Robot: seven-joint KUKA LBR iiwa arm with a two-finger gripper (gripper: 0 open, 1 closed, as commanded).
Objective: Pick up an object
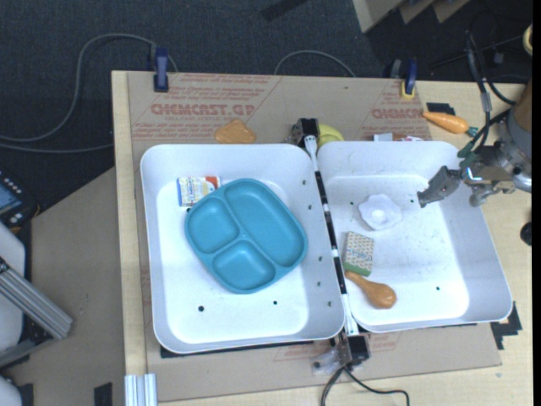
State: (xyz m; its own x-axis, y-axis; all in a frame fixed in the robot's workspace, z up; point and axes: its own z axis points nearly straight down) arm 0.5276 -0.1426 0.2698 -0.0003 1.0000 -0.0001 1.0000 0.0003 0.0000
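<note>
The hand (433, 189) hangs over the right bin (473, 307), up and to the right of the small white cup (379, 212) on that bin's floor; whether its fingers are apart or together cannot be told. Below the cup lie a patterned sponge (358, 253) and a brown wooden spoon-like piece (373, 291). Left of the cup, the left bin (169, 311) carries a blue 3-compartment plate (244, 234) and a small carton (194, 188).
</note>
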